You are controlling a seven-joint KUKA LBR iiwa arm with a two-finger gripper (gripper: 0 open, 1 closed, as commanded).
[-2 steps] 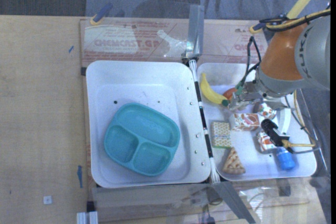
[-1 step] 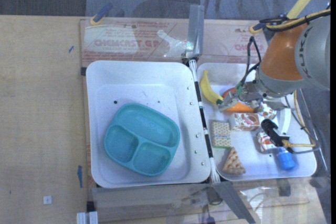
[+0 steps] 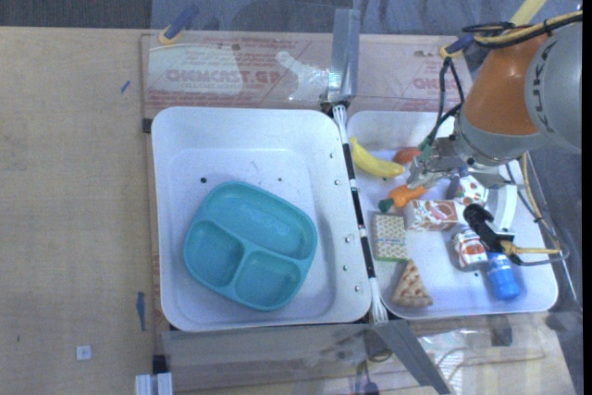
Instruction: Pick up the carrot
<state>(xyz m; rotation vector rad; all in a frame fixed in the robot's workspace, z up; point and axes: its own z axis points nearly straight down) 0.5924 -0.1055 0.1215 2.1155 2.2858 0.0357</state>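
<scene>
The carrot (image 3: 405, 194) is observed just below-left of the gripper (image 3: 427, 164), long axis slanting toward the banana (image 3: 375, 162); finger state cannot be determined.

the grey arm (image 3: 546, 97) comes in from the right edge of the camera view, its orange band (image 3: 499, 97) sitting just above the wrist. dark cables loop over the band's top and down its left side. the wrist points down and to the left, ending in the gripper (image 3: 427, 167), which is low and angled leftward.
</scene>
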